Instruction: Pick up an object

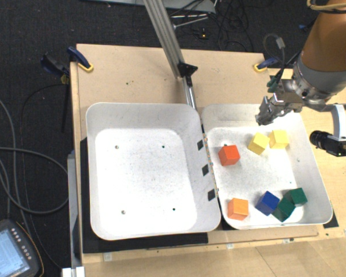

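Observation:
The right bin (242, 115) holds several small blocks. A red-orange cube (229, 154) lies near its left side, two yellow blocks (258, 143) (279, 138) sit side by side near the middle, an orange cube (238, 208) rests at the front, and a blue cube (268, 202) lies beside two green blocks (285, 208) (298, 196) at the front right. My gripper (266, 114) hangs over the bin's back part, just above and behind the yellow blocks. I see nothing between its fingers.
The left bin (104, 120) stands beside the right one, with a slanted metal pole (164, 27) rising behind the seam between them. Clamps sit at the bench's back corners (81, 59) (264, 65). Cables and a tablet lie on the floor at left.

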Controlling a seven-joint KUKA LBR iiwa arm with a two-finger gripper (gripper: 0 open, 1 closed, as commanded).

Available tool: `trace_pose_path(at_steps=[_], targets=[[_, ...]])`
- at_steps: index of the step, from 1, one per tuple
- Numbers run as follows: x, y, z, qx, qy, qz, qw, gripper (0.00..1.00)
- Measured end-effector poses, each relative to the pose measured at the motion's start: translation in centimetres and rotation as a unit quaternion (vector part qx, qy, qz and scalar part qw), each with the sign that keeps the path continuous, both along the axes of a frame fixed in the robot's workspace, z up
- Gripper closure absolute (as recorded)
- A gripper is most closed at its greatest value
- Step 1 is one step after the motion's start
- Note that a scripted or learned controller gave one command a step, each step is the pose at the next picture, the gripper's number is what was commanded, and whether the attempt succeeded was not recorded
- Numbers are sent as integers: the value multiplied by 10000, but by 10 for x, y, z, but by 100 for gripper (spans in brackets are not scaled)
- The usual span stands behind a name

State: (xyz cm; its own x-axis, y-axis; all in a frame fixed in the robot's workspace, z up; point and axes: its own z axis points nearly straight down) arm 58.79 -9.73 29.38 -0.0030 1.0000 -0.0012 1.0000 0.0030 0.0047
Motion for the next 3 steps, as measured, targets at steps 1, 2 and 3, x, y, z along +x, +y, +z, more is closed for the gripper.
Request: trace_pose_path(at_steps=[1, 2, 3], targets=[[23, 49, -5, 7, 10, 24, 10000, 100], [42, 101, -10, 8, 13, 26, 10000, 100], [46, 150, -32, 11, 36, 22, 10000, 100]])
